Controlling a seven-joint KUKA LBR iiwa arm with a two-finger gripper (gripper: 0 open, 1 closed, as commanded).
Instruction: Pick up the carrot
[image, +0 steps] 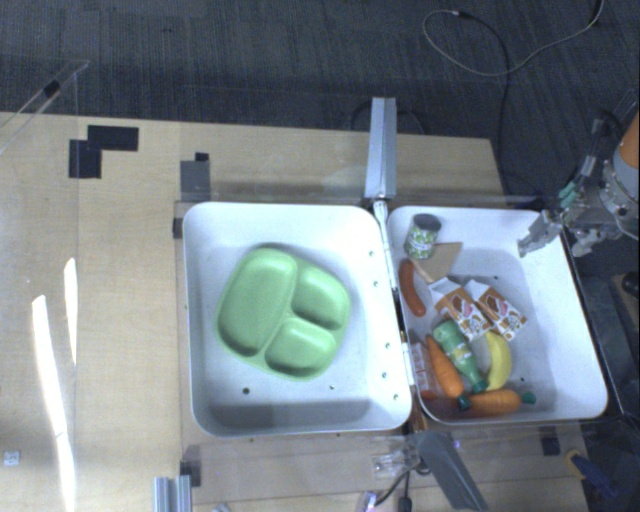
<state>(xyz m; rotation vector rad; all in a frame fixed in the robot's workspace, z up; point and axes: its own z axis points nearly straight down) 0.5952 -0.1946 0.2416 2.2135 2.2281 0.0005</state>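
left bin (200, 330) holds green plate (284, 312); right bin (570, 330) holds 2 carrots (446, 367); gripper (545, 232) fingers apart.

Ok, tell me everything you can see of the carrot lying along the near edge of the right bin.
The carrot is orange, smooth and plastic-looking, with a small dark green stub at its right end. It lies flat along the near wall of the right bin, running roughly left to right. The banana's lower tip sits just above its middle, close to touching or touching. A second orange carrot lies slanted up-left of it. The tool hangs at the bin's far right corner, well away.
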